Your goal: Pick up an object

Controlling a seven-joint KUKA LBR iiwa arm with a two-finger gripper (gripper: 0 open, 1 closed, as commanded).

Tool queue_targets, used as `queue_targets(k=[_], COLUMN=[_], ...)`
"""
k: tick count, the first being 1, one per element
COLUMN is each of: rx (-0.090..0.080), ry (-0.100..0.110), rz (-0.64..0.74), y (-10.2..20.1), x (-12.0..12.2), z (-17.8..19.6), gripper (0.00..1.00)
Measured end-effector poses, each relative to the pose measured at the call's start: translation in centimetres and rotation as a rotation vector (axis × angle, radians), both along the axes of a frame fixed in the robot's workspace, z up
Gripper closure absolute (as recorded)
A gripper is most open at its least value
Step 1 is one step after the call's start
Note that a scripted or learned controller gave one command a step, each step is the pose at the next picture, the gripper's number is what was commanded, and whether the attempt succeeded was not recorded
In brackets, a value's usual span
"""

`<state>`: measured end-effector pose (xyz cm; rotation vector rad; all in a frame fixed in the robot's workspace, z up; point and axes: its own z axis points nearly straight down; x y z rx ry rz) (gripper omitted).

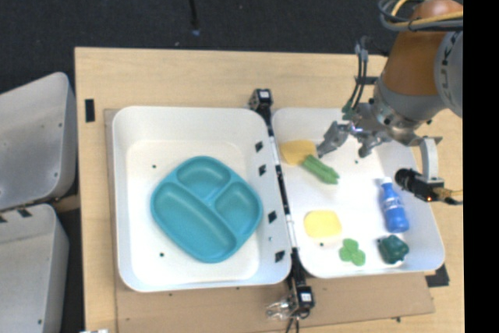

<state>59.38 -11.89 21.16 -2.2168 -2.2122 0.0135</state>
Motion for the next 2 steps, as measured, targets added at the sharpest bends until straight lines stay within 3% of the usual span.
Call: queue_targets(k=[1,2], rx=[-0.001,-0.003], ry=[-0.014,-0.014], rz=[0.003,0.001], y=[0.0,-0.8], x=[0.3,0.3], z=[0.8,-3.4], gripper=[0.00,0.00])
